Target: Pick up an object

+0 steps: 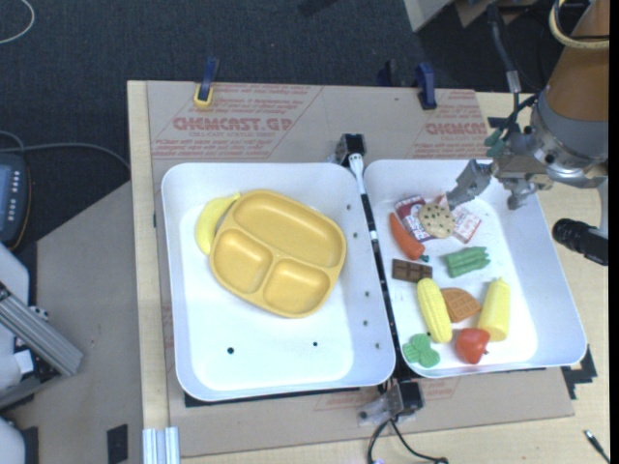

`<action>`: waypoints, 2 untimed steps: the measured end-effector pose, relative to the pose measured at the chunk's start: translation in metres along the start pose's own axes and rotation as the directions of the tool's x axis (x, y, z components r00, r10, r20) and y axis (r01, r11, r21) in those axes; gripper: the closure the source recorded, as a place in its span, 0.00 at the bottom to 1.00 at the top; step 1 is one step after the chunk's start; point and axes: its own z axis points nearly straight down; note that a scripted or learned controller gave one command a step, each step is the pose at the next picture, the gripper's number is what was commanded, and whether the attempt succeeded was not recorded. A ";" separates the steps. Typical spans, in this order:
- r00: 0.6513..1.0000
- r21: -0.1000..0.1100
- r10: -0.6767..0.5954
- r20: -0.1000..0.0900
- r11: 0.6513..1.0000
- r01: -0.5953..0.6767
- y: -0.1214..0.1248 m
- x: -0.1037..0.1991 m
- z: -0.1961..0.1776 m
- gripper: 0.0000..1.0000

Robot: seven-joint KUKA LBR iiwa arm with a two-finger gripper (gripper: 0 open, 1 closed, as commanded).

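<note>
Overhead, the gripper (462,193) hung just above the cookie (435,221) at the back of the right bin (542,259); whether its fingers were spread or pinched, I could not tell.

A brown board (290,114) covers the tabletop (106,259), clamped at its far edge; two white bins (184,259) (551,288) sit side by side on it.

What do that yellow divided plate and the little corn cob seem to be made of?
The yellow divided plate looks like moulded plastic: one even colour, soft sheen, rounded compartments. The corn cob also seems to be plastic, probably a toy: uniform yellow and slightly glossy, though it is too small to be sure.
</note>
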 end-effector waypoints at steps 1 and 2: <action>1.000 -0.012 -0.002 0.001 1.000 0.002 0.002 0.000 -0.006 0.00; 1.000 -0.005 -0.002 0.000 1.000 0.002 -0.001 0.010 0.050 0.00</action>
